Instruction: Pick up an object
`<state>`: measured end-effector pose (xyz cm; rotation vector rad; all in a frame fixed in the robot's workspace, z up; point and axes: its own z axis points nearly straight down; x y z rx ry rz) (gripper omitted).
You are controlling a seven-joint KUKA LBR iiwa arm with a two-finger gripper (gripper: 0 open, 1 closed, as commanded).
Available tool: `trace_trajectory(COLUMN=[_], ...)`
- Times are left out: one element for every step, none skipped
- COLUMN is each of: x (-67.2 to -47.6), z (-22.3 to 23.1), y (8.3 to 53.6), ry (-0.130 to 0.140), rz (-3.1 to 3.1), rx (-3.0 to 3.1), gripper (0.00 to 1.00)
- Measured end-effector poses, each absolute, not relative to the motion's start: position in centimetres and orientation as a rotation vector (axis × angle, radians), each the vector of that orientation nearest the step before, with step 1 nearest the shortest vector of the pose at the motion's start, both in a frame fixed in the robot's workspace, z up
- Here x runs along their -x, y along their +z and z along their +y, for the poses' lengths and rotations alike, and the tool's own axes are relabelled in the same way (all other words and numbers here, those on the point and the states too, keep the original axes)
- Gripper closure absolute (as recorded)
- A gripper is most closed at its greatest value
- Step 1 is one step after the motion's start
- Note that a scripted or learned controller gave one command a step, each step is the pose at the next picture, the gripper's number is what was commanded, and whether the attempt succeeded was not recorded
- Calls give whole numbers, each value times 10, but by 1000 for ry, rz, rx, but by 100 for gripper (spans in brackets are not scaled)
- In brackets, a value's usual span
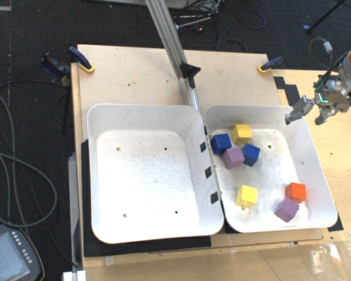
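Seven small blocks lay in the right bin (316,174), any of them a candidate for picking. Four clustered toward the bin's far left part: a yellow block (242,133) farthest back, a dark blue block (220,143) just left of and below it, a purple block (233,156) touching or nearly touching that blue one, and a second blue block (251,154) just right of the purple. Nearer the front, a second yellow block (247,195) sat alone near the bin's middle, while an orange block (296,191) and a second purple block (286,209) lay close together by the front right corner. The gripper (309,111) hovered over the bin's far right corner, well apart from every block, its two fingers spread with nothing between them; one fingertip (293,115) hung over the bin's rim. The left bin (105,157) sat beside the right one, their inner edges meeting. Both rested on a pale board (140,75), clamped at its far corners by blue-and-yellow clamps (82,60), with a slanted metal pole (167,31) rising behind.
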<state>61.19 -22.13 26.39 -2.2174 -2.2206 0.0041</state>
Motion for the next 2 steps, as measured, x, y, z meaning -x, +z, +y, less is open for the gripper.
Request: trace_trajectory(x=[-613, -607], z=[-221, -212], y=[267, 217], ry=[1, 4], rz=[-2226, -2220], rx=[2218, 2217], gripper=[0, 0])
